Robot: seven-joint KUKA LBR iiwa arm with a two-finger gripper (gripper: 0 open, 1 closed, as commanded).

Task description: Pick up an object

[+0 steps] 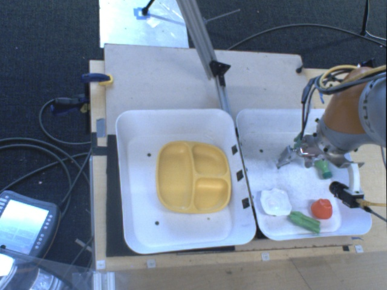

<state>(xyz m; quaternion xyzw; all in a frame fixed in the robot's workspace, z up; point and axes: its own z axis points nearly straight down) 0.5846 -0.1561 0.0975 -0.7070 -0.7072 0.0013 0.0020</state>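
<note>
Robotics lab, plywood bench [181, 77] on dark carpet, loose cables [54, 132], teach pendant [24, 222], clamps [97, 78]

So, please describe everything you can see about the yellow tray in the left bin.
The yellow tray is a rounded-square plate that looks like matte plastic, uniformly pale yellow. Raised ridges divide it into three compartments: one large on its left, two smaller stacked on its right. It lies flat, right side up, roughly in the middle of the left bin, resting on the bin's floor. All three compartments look bare. Nothing else touches it.
</note>
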